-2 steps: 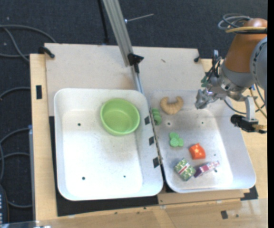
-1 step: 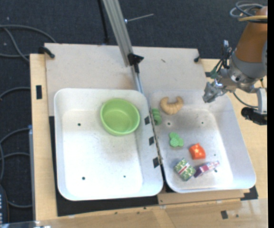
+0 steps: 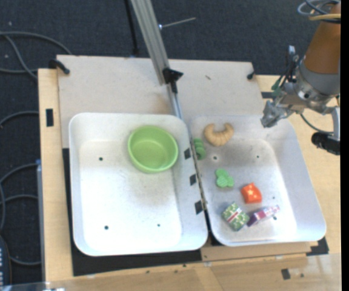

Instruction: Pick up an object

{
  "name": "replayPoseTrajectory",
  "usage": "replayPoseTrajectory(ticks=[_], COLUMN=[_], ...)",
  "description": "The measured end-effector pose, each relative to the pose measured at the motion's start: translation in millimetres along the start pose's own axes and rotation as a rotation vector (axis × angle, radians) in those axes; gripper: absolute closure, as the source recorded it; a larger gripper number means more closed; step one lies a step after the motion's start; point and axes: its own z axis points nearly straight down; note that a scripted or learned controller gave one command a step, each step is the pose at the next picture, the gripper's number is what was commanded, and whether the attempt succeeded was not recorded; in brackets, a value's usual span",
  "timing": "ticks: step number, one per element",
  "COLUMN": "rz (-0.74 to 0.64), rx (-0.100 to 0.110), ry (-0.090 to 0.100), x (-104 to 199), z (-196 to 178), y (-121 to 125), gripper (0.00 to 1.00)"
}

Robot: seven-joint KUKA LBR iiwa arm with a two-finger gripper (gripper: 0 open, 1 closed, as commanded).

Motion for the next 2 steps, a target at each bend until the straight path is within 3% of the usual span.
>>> replayPoseTrajectory(ticks=[2], rz=[-0.004], rx=[0.003], ry=[0.002], x=[106], z=[-3], y=[2], gripper=[1.0])
